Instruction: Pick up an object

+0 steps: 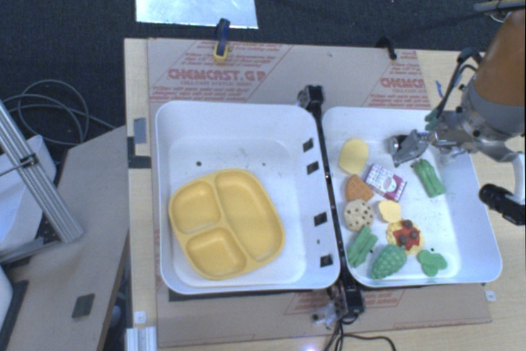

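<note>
The right-hand shallow white bin (486, 252) on the worktop holds a scatter of small toy foods, any of which would serve as the thing to pick up. The metal claw (408, 146) hangs near the bin's upper part; whether it is open or closed cannot be told here, and nothing is seen in it. Closest to it lie the small pink-and-white printed packet (385, 182) and the green ridged toy vegetable (428, 177). Both look light, stiff plastic, probably smooth and apt to slip. The vegetable is best pinched across its narrow width at mid-length; the flat packet offers only thin edges. The left white bin (238, 121) carries a yellow three-part plastic tray (226, 223).
</note>
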You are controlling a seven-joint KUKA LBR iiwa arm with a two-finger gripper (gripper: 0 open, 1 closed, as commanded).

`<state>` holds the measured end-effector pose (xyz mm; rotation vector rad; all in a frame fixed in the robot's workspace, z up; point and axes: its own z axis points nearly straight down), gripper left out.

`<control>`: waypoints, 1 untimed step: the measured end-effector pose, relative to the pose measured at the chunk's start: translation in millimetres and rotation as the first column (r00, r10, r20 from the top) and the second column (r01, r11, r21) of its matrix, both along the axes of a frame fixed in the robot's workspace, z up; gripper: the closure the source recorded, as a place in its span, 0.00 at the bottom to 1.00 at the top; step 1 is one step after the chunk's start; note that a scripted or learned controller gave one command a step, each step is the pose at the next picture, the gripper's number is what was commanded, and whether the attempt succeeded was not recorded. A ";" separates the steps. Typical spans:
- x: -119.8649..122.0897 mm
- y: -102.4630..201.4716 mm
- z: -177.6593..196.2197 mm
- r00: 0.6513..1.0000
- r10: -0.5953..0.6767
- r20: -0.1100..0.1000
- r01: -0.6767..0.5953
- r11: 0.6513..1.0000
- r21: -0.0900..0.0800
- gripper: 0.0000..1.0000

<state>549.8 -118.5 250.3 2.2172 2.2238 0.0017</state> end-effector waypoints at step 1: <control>-66.2 65.3 -41.1 1.000 0.005 -0.008 -0.005 1.000 0.004 0.00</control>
